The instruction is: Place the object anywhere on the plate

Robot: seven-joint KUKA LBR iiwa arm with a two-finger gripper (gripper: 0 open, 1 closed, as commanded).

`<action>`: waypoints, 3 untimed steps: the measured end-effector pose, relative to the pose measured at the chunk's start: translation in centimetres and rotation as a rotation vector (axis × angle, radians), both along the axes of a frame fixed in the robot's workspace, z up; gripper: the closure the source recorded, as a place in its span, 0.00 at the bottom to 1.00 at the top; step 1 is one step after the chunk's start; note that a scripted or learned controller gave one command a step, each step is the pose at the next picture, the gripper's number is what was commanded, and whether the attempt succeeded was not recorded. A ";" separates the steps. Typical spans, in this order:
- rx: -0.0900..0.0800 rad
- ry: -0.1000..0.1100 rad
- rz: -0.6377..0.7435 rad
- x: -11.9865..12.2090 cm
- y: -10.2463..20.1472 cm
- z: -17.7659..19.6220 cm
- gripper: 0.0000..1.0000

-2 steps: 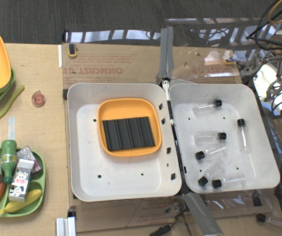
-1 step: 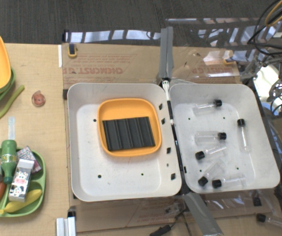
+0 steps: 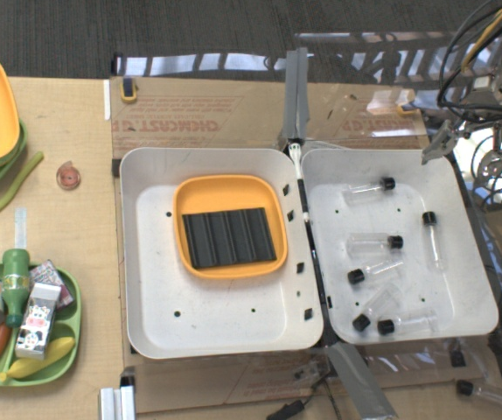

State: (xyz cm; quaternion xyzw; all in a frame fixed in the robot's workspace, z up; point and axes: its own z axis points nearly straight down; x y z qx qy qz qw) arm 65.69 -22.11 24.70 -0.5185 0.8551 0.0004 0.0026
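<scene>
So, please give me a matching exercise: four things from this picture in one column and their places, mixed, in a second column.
Things:
1. orange plate
2. black ribbed mat
3. capped clear tubes
4. green bottle

Places:
A. right bin
B. on the plate
C. green tray, far left
D. left bin

Pairs: 1-D, 2-B, 3-A, 4-C

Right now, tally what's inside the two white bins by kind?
Clear tubes with black caps, right bin: 6 (first tube)
Orange plate, left bin: 1
Dark ribbed slab on the plate: 1
Total: 8
</scene>
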 end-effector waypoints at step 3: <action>0.000 -0.001 0.830 0.3 1.5 -5.1 0.00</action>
